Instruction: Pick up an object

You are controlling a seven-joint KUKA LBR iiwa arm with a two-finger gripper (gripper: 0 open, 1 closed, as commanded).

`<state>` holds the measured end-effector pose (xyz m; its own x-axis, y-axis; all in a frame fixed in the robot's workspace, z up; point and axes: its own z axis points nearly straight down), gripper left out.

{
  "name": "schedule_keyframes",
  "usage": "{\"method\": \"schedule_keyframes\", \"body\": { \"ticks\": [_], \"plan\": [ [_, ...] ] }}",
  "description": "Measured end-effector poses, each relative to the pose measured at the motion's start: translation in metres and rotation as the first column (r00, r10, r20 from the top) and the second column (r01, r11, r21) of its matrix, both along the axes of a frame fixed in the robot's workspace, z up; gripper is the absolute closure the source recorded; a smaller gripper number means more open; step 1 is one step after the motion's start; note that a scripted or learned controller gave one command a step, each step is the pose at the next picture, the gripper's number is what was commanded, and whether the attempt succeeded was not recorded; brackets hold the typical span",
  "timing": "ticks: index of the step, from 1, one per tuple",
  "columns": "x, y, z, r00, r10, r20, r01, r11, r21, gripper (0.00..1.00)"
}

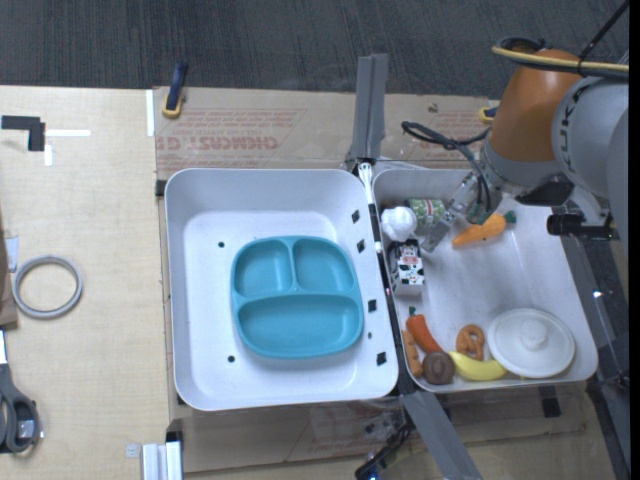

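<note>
While my arm (560, 118) reaches in from the right, grey with its orange band showing above the wrist, my gripper (462, 215) sits low over the far part of the right bin (560, 288). Whether my jaws are spread or pressed together I cannot tell; they are small and partly hidden under my own wrist and cabling. Nothing shows plainly between them.

Just beside my fingertips lies an orange carrot-like toy (481, 231), perhaps touching them, though the view is too coarse for me to be sure. Near it, toward the divider, are a white ball (398, 222) and a green-and-white can (428, 211) lying on its side. Below the ball, against the bin's left wall, stands a small black-and-white carton (407, 268).

Along the near edge of the same bin sit a red chili pepper (422, 332), a brown round piece (438, 368), a yellow banana (477, 369), a pretzel-shaped piece (470, 341) just above the banana, and a white lidded bowl (530, 342) in the near right corner.

The left bin (190, 268) holds a blue divided plate (297, 297) with three compartments, lying flat in its middle, well apart from me.

Out on the bench (80, 188) to the left of both bins lie a grey ring (44, 285) and, near the front edge, a pair of scissors (18, 418).
</note>
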<state>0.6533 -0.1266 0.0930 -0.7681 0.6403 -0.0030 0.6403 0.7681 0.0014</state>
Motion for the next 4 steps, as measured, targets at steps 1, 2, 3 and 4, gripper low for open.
{"method": "schedule_keyframes", "body": {
  "ticks": [1,2,3,4],
  "plan": [
    [-0.002,0.019,0.001,0.999,-0.042,0.002,0.042,0.999,-0.003,0.00],
    [-0.016,-0.061,0.027,0.992,-0.126,0.002,0.126,0.992,-0.001,0.00],
    [-0.005,-0.048,0.000,0.976,-0.217,0.001,0.217,0.976,0.000,0.00],
    [-0.005,0.014,0.000,0.959,-0.284,0.000,0.284,0.959,0.001,0.00]
  ]
}}
